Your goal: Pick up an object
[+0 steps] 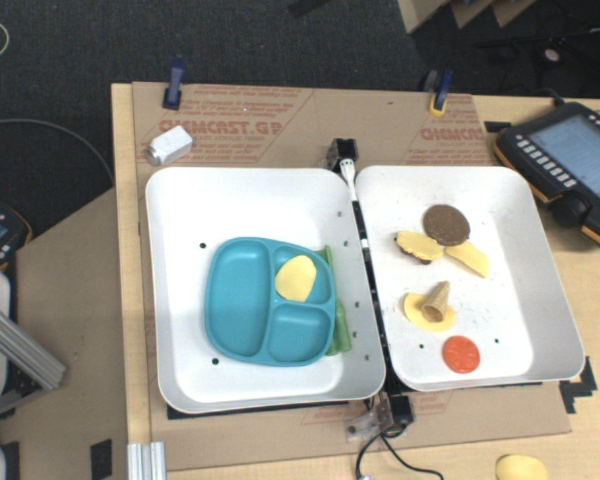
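The left bin (pixel 180 208) holds a blue divided plate (pixel 255 308) with a yellow round piece (pixel 296 278) in its upper right compartment and a green strip (pixel 338 318) along its right side. In the right bin (pixel 510 208) lie a brown disc (pixel 446 224), a yellow flat piece (pixel 418 246), a yellow wedge (pixel 468 259), a tan cone on a yellow slice (pixel 433 304) and a red disc (pixel 461 354).
Both bins sit on a cardboard sheet (pixel 250 123) held by blue clamps (pixel 174 83) at the back. A small white block (pixel 170 145) lies behind the left bin. A black handheld pendant (pixel 565 163) rests at the right. A yellow object (pixel 520 467) lies at the front right.
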Robot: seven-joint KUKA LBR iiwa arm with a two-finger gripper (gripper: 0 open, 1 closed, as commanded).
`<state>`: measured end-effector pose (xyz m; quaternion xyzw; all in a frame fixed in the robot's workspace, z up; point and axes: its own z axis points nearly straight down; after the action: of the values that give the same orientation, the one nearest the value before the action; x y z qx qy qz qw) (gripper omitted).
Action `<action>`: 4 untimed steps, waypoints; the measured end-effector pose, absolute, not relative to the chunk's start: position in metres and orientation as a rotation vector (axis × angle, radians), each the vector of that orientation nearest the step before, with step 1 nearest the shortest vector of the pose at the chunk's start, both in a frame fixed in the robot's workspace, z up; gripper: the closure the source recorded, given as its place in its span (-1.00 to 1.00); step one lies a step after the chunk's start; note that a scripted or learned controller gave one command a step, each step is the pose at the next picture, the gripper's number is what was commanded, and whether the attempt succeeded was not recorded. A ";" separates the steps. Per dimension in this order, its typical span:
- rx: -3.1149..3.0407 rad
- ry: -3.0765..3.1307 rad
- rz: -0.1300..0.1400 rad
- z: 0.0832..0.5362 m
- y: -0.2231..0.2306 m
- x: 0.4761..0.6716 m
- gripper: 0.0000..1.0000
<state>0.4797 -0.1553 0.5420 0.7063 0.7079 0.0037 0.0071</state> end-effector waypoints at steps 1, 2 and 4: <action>2.219 2.241 -0.011 0.417 -0.058 0.479 -1.00; 2.210 2.217 0.015 0.541 -0.041 0.480 -1.00; 2.232 2.226 -0.016 0.409 -0.051 0.478 1.00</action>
<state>0.4782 -0.0506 0.4089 0.7081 0.7061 -0.0052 -0.0055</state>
